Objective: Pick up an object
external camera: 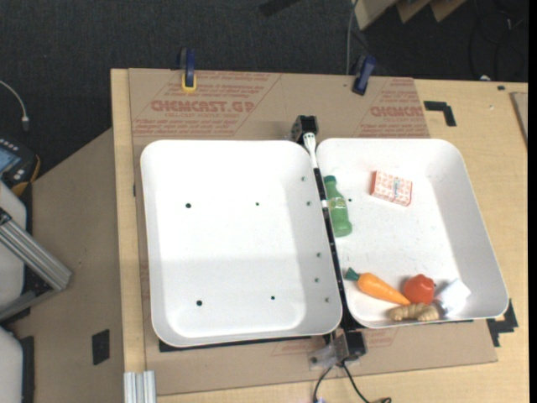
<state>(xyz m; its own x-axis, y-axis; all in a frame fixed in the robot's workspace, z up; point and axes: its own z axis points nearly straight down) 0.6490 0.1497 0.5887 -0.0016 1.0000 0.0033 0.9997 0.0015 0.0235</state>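
Nothing picked yet: green bottle [337,206], pink box [392,188], carrot [377,288] and red ball [419,289] all lie in the right bin [474,217]. Gripper state: can't tell. The whole grasp is left, I'd say.

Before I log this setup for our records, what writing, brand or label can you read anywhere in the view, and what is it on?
"CHEMCAST G P": red print on the brown board behind the left bin; the last letters are uncertain.
A second, like red print on the board behind the right bin: partly cut off, too blurred to read.
Small patterned box in the right bin: red and white marks, too small to read.
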